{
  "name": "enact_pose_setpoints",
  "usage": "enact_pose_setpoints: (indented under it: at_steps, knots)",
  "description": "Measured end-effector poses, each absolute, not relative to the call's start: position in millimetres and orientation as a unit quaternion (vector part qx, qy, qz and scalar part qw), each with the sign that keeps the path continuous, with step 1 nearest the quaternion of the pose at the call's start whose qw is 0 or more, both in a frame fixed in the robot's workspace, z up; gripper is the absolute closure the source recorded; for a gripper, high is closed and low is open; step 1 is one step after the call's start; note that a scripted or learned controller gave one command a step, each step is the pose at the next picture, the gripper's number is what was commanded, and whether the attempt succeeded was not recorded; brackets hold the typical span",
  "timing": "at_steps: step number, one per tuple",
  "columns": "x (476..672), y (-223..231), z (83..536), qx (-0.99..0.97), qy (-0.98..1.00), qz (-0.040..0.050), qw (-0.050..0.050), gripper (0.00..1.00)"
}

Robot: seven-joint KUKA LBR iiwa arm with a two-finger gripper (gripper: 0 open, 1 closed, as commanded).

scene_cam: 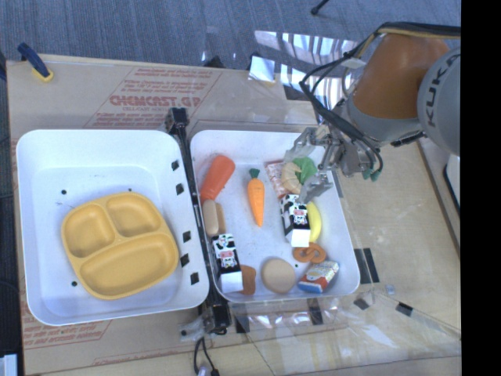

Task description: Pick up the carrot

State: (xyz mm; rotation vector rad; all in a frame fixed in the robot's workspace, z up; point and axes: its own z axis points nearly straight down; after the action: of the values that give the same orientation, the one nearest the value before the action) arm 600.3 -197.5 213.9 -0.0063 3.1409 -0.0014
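Note:
The carrot (256, 200) is orange with a green top and lies lengthwise in the middle of the right bin (235, 141), leaf end toward the far wall. My gripper (311, 164) hangs over the bin's right side, a short way to the right of the carrot and apart from it. It is open, above a sandwich toy with green lettuce (291, 172). Nothing is held between the fingers.
Around the carrot lie a red-orange pepper (217, 177), a hot dog (211, 216), two cow-print cartons (227, 254) (295, 215), a banana (315, 222), a pretzel (311, 253), a tan bun (276, 275) and a red-and-blue carton (319, 276). The left bin (39, 155) holds a yellow divided plate (119, 244).

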Motion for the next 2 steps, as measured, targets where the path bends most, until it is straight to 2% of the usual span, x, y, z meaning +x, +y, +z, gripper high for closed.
enact_pose_setpoints:
  at_steps: [1,2]
  knots:
    - [603.1,-119.9,88.9,0.047,0.999,0.0019,-0.001,0.0]
    - [605.3,-121.7,102.9,0.045,0.999,-0.0002,0.002,1.0]
